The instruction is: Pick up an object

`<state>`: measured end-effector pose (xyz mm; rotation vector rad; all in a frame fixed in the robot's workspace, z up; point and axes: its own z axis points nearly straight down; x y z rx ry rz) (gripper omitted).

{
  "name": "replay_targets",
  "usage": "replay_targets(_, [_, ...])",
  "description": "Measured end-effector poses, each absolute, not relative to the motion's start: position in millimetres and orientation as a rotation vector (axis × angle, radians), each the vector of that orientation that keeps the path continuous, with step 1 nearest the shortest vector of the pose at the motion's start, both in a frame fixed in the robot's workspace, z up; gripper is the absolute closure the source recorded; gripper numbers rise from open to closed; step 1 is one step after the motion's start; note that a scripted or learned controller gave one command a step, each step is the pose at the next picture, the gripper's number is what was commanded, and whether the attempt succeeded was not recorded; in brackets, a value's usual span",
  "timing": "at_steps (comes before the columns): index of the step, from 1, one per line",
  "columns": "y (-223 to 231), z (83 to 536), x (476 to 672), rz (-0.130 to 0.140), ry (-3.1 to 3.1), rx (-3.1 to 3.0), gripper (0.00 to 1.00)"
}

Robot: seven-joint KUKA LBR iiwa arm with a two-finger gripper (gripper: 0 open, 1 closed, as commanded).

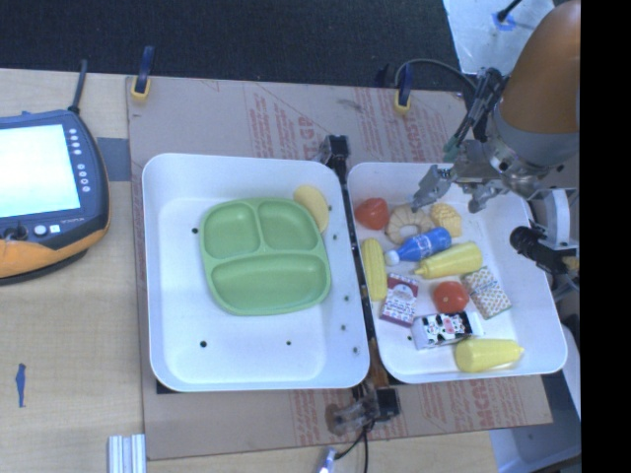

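Brown cardboard (246, 116) covered the wooden bench (59, 363), dark floor beyond it at the top of the frame. Two white bins sat side by side. My gripper (449, 187) hung with its fingers spread narrowly over the right bin (552, 333), holding nothing. The corn cob (445, 216) lay just below it, the blue bottle (422, 244) beside.

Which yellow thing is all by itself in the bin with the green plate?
The banana. It lies in the left bin, touching the plate's top right corner. The corn, bottle and other yellow things sit in the right bin.
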<state>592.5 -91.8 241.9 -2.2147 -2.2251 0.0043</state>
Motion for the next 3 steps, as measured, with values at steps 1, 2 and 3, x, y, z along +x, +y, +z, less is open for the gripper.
replay_targets(1, [-124, 91, 575.3, 0.006, -2.226, -2.215, 0.0])
replay_targets(2, [-125, 102, 575.6, 0.01, -2.231, -2.211, 1.0])
replay_targets(3, [-52, 192, 601.6, 0.001, -2.225, -2.215, 1.0])
